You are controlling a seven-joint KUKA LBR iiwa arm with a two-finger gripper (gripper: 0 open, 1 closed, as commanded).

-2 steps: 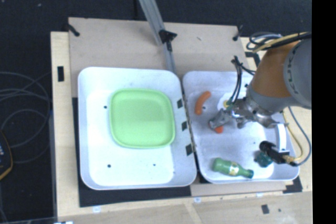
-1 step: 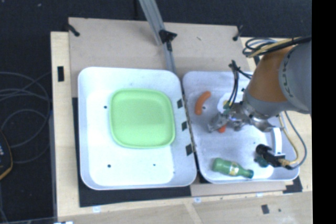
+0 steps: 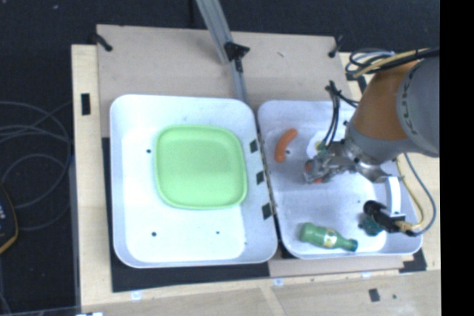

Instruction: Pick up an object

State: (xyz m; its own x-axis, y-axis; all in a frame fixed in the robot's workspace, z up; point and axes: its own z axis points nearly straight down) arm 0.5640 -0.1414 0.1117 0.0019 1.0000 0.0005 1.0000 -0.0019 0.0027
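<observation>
My gripper (image 3: 317, 169) reaches down into the middle of the right bin (image 3: 296, 118), with the grey arm and its orange band coming in from the right. An orange sausage-shaped object (image 3: 284, 145) lies in that bin just left of the gripper and apart from it. A green bottle (image 3: 326, 237) lies on its side near the bin's front edge, well below the gripper. A small reddish patch shows at the gripper's tip, too blurred to name.
The left bin (image 3: 133, 218) holds a square light-green plate (image 3: 201, 166) at its middle. A grey metal pole (image 3: 211, 7) slants down from the top to the gap between the bins. The bench's wooden surface (image 3: 163, 63) lies behind the bins.
</observation>
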